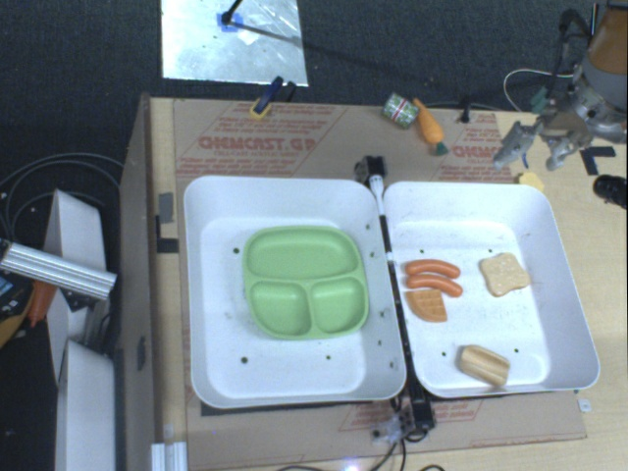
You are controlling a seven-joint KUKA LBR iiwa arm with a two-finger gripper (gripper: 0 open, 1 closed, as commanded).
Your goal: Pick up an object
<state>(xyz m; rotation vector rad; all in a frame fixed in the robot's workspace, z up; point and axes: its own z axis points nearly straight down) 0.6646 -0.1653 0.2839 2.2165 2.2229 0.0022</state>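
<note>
Camera view: both white bins are seen from above at a slant, side by side on the desk (245,130).
Task things: four food items are seen in the right bin (564,283), all lying loose on its floor.
Sausages (433,274): two orange-red links, smooth and rounded, are laid side by side near the bin's left wall.
Wedge (428,306): a flat orange piece with a ridged surface is placed just below the sausages, touching or nearly touching the lower one.
Toast (504,274): a pale tan slice with a rough, crumbly look is set to the right of the sausages, well apart from them.
Bread roll (484,365): a light brown, blocky loaf shape with a smooth crust is found near the bin's front edge.
Left bin (211,292): a green plate (304,281) of smooth plastic is held in it, divided into one wide compartment and two smaller ones; nothing is seen in the compartments.
Claw (538,149): it is held above the desk past the right bin's far right corner, outside the bin; its fingers are spread apart and nothing is gripped between them.
Desk surface: brown cardboard with red printing is seen under the bins.
Behind the bins: a small green can (400,109) and an orange carrot (429,126) are left on the cardboard, just beside each other.
</note>
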